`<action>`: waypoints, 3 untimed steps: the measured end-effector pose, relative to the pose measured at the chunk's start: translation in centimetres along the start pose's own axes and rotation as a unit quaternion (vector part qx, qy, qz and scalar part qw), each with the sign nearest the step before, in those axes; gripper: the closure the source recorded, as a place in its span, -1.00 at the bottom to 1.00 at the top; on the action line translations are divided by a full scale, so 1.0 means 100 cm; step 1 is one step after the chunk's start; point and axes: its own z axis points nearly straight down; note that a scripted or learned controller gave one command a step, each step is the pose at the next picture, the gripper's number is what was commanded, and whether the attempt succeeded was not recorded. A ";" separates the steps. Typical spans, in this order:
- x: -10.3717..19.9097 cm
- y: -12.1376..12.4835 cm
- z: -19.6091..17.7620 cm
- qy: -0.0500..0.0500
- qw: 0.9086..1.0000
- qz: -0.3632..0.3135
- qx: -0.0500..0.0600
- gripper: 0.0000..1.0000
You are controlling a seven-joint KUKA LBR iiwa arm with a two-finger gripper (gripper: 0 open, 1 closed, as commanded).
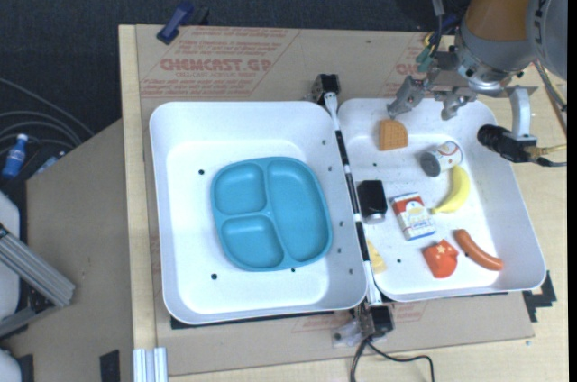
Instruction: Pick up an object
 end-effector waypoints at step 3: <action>0.094 0.020 0.022 0.001 1.000 -0.002 -0.003 1.00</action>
